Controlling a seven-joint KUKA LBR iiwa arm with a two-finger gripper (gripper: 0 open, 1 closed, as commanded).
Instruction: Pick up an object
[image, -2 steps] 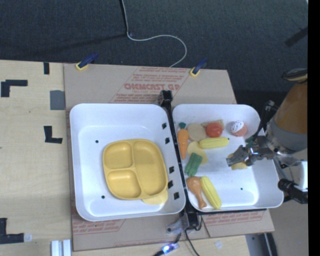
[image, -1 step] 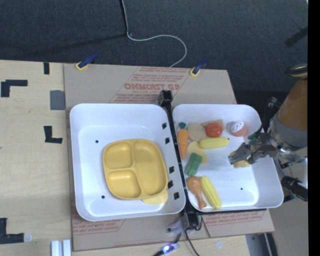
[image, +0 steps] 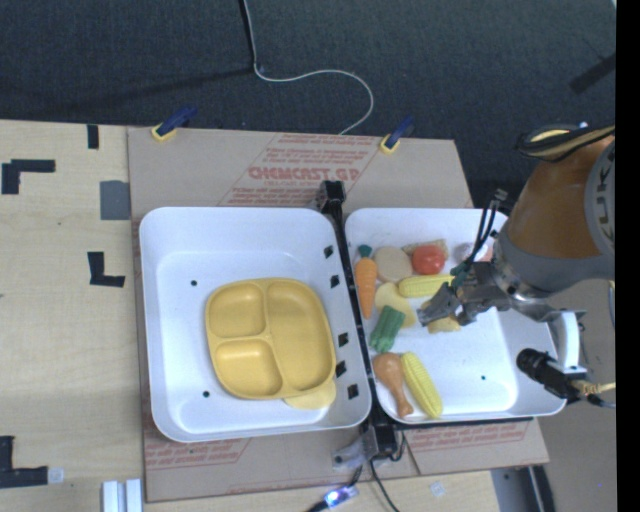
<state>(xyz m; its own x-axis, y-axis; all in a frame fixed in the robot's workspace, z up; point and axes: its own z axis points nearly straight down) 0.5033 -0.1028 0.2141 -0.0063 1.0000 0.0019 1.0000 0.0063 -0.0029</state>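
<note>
The arm reaches in from the right and sets its gripper low inside the right bin, over the toy food bunched toward the divider. Whether the gripper is spread, closed or clamped on anything cannot be told at this slant; nothing can be confirmed as held.

No particular object is named by the task, so the candidates are all in the right bin: a carrot against the left wall, a tomato toward the back, a pale piece beside it, a yellow piece just beside the gripper, a green piece below that, and a drumstick and corn cob side by side near the front.

Judged risks: the items beside the gripper lie touching or nearly so, so a closure could catch two at once, or pinch an edge and let the piece slip. The rounded shapes look likely to roll or squirt sideways under an off-centre grip. A descent beside rather than over an item would close on nothing. The carrot, hard against the wall, leaves little room on that side.

The left bin holds a yellow divided plate. Both bins sit on a cardboard sheet held by clips at its back edge, laid on a wooden bench bearing black marks. A white cable trails across the dark floor behind
</note>
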